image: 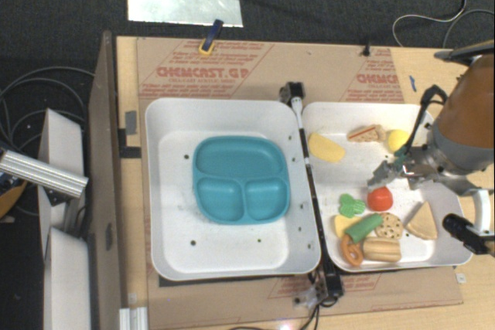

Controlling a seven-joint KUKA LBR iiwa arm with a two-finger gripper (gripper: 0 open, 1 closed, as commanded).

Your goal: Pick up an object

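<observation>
The right white bin [332, 116] holds several toy foods. A red tomato [380, 199] lies near the middle, with a green leafy piece [351, 205] to its left. A yellow slice [327, 147], a small sandwich [366, 134] and a yellow lemon [397, 139] lie toward the back. At the front are a green vegetable [363, 227], a cookie [390, 226], a bread wedge [422, 222], a tan loaf [381, 249] and an orange ring [352, 251]. My gripper [396, 168] hangs low over the bin, just above and right of the tomato. Nothing shows held in it.
The left white bin [174, 166] carries a blue divided plate [240, 178]. A raised divider [307, 174] runs between the two bins. The arm's bulky wrist [468, 127] covers the right bin's far right side. Cardboard [232, 69] lies under both bins.
</observation>
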